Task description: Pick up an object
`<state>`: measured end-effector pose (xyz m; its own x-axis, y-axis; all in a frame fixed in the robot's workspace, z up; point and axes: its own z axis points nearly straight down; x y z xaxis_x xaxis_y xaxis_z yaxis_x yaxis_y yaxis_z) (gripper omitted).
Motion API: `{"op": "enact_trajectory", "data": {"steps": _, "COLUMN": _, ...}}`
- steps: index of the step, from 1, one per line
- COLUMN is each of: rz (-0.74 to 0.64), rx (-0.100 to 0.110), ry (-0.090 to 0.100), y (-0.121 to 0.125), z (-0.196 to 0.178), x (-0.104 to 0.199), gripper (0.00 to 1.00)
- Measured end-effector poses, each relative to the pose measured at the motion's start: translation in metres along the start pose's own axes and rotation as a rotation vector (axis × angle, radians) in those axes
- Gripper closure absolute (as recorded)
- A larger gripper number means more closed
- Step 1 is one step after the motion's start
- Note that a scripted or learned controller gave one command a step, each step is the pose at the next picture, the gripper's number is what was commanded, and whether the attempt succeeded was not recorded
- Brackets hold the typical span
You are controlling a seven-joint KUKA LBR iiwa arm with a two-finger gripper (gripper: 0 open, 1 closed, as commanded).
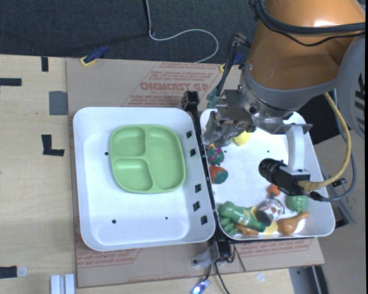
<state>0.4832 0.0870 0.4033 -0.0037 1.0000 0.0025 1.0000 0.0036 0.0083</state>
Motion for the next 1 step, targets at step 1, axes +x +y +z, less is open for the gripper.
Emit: {"op": "enact_trajectory", "data": {"steps": 1, "rz": 0.011, "rx": 0.021, "ry": -0.007, "y": -0.0025, "z": 0.1051, "x": -0.0737, "gripper": 1.0}}
